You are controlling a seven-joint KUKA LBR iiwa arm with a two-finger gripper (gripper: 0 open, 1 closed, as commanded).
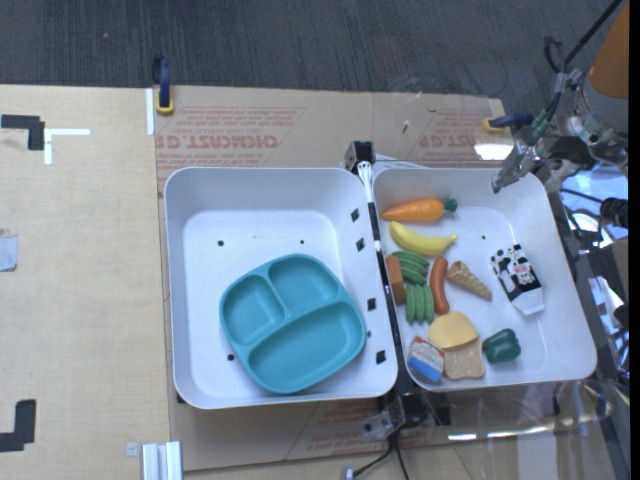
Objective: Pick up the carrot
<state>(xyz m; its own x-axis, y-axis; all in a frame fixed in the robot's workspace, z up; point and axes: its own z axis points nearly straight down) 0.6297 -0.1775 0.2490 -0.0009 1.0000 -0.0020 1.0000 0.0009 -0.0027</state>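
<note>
Glossy white bin, tapered orange carrot

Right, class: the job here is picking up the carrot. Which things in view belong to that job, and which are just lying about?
Belong to the job:
- carrot, at the far end of the right bin
- gripper, above that bin's far right corner

Just lying about:
- banana
- sausage
- ice cream cone
- milk carton
- green pepper
- blue plate in the left bin

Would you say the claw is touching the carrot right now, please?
Apart. The camera view shows bare white bin floor between the claw and the carrot.
</note>
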